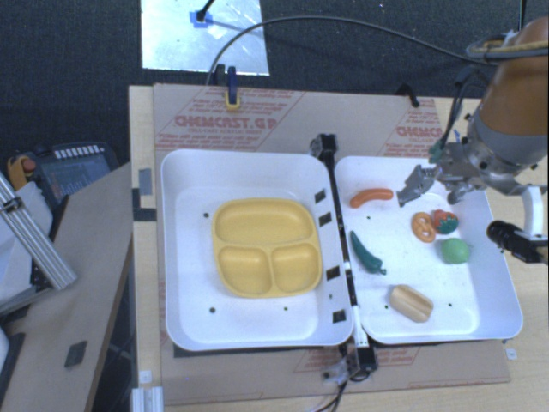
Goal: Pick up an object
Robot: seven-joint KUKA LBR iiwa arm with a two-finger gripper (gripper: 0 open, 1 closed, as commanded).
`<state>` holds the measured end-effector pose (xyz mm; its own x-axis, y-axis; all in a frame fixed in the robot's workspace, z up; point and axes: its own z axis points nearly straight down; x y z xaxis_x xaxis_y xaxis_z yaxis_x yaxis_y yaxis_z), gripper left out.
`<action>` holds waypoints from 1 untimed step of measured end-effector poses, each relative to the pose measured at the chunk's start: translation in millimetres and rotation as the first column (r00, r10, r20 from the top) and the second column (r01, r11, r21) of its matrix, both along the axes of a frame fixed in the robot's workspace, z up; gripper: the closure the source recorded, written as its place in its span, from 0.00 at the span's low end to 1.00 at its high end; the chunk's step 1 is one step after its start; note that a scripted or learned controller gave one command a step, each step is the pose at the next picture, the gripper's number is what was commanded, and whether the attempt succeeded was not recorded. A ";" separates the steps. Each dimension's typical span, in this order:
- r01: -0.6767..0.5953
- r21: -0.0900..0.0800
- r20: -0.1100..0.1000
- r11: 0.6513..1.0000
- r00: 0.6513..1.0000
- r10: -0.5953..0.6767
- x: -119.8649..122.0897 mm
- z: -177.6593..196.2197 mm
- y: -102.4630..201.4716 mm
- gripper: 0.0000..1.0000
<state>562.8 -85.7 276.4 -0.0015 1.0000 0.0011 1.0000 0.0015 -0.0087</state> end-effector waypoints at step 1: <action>-0.002 -0.001 0.010 1.000 1.000 0.002 1.8 5.2 0.1 0.00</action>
